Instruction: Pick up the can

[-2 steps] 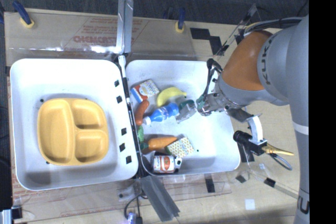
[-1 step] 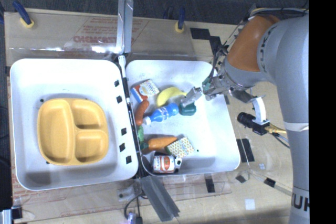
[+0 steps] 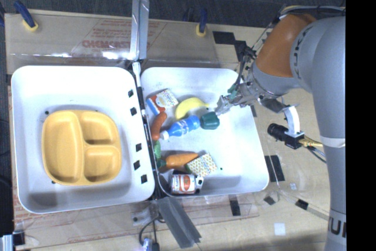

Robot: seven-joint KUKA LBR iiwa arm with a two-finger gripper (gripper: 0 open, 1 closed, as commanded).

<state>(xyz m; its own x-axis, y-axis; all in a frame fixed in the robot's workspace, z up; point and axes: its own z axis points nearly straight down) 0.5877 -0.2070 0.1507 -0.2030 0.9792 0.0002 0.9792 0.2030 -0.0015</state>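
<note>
The can (image 3: 183, 183), red and white, lies on its side at the front edge of the right bin (image 3: 244, 153), near its left corner. My gripper (image 3: 225, 104) hangs low in the right bin's far right part, beside a dark green object (image 3: 210, 121) and a yellow lemon-like fruit (image 3: 190, 107). It is well away from the can, up and to the right of it.
The right bin also holds a blue bottle (image 3: 181, 127), a carrot (image 3: 181, 158), an orange stick-like item (image 3: 157, 125), a small packet (image 3: 164, 97) and a patterned packet (image 3: 203, 165). A yellow divided tray (image 3: 82, 146) sits in the left bin (image 3: 26, 97).
</note>
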